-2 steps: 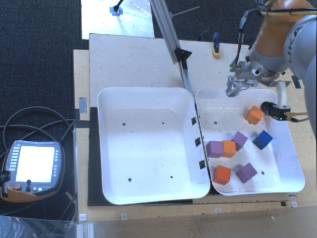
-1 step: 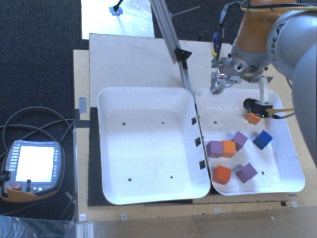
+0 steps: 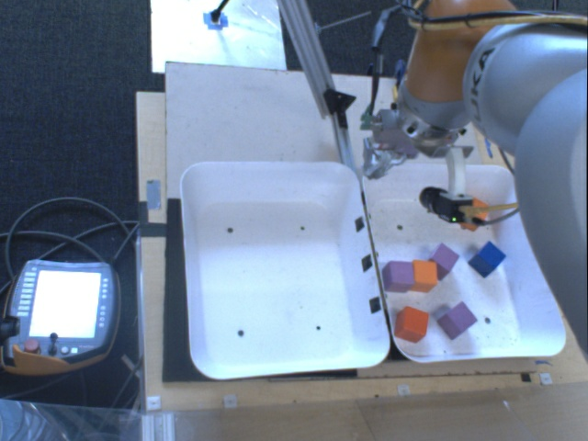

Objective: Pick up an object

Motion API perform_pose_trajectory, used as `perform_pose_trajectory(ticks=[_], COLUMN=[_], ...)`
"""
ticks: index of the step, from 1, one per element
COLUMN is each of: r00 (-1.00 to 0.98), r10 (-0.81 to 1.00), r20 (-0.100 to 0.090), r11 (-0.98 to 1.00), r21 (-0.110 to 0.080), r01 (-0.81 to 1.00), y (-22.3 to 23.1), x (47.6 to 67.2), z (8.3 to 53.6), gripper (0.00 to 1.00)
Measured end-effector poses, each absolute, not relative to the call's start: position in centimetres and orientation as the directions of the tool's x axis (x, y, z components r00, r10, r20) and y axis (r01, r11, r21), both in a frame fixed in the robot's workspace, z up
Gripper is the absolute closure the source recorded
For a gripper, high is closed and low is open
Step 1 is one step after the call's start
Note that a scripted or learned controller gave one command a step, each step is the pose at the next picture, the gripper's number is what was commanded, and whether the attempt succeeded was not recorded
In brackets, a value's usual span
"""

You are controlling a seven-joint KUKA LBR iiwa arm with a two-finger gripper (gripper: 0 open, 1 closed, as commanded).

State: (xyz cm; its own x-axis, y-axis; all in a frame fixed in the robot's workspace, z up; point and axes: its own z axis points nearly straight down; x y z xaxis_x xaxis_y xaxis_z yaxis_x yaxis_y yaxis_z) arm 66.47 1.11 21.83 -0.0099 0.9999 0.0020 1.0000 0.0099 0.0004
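The grey metal arm with its glossy orange band [image 3: 457, 39] reaches in over the far edge of the right shallow white plastic bin [image 3: 542, 333]. Its metallic hand [image 3: 381, 161] hangs at that bin's back left corner, just beside the slanted aluminium pole [image 3: 308, 49]; whether it is spread or pressed together cannot be told, and nothing shows between its tips.

The small blocks lie in the right bin, matte and foam-like. A purple cube [image 3: 399, 276] touches an orange cube [image 3: 425, 275], with a second purple block [image 3: 445, 258] just behind them. A blue cube [image 3: 487, 258] sits near the right side. Nearer the front edge are another orange cube [image 3: 412, 323] and a purple cube [image 3: 457, 320], close but apart.

The left white bin [image 3: 197, 237] has smooth walls and small dark dots on its floor. Both bins rest on a pale speckled counter [image 3: 239, 108]. A grey teach pendant with a bright screen [image 3: 60, 315] lies on dark carpet at left.
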Motion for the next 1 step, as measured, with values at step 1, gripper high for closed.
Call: perform_pose_trajectory(ticks=[1], r00=[-0.011], r10=[1.000], r20=[0.003], r11=[0.011], r21=[0.003], r01=[1.000], y=[6.51], x=[67.21], z=[21.89], gripper=[1.00])
